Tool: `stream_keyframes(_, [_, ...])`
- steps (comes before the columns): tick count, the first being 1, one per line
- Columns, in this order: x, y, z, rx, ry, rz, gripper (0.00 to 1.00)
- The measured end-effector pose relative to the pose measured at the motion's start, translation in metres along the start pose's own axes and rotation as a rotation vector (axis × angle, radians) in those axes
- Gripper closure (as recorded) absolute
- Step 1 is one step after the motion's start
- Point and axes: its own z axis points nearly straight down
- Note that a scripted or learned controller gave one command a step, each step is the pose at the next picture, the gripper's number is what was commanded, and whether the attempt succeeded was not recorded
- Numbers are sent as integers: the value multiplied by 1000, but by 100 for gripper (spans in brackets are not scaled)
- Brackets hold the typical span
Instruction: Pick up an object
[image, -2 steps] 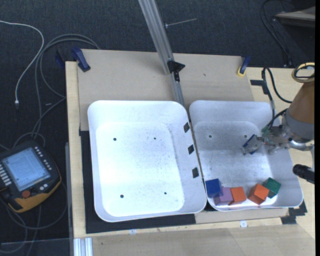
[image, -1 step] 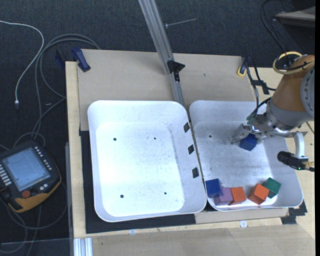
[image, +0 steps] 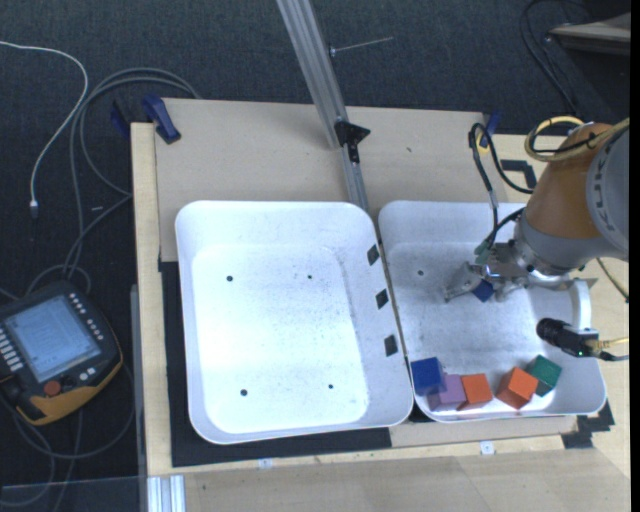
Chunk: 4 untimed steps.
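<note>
The shallow white left bin (image: 200, 240) sits bare beside the shallow white right bin (image: 420, 240). Along that right bin's near edge lie a blue cube (image: 426, 374), a purple block (image: 450, 391), an orange block (image: 476, 389), another orange-red block (image: 520, 386) and a green block (image: 545, 371). Higher up, the grey two-finger gripper (image: 482, 285) has its fingers pinched on a small blue block (image: 484, 292), above the bin floor. The lift looks best done straight up and slowly, so the small block cannot slip or twist out
</note>
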Motion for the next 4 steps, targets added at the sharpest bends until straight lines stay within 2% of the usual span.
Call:
stream_keyframes(1, [-37, 54, -1, -9, -6, 2, 0])
stream_keyframes(2, [1, 16, 0, 1, 0, 1, 0])
stream_keyframes(3, [22, 30, 0, -5, -2, 0, 0])
stream_keyframes(4, [21, 30, -11, -7, -2, 0, 100])
